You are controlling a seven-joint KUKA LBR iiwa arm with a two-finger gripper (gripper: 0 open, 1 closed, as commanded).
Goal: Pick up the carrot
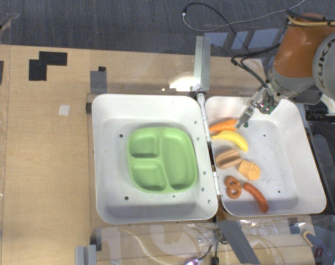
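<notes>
The carrot (223,126) lies in the right bin (291,148), near its left wall and just above the banana (232,139), long axis roughly left-right. The gripper (245,117) hovers just right of the carrot's right end, grasping nothing.

The grey arm with its orange band (297,51) reaches in from the bench's right edge, near the far right corner, and slants down and leftward. Dark cables loop off its wrist toward the far edge. At its tip the slim metal two-finger pincer (242,121) points down and left, its tip low and tilted rather than upright.
</notes>
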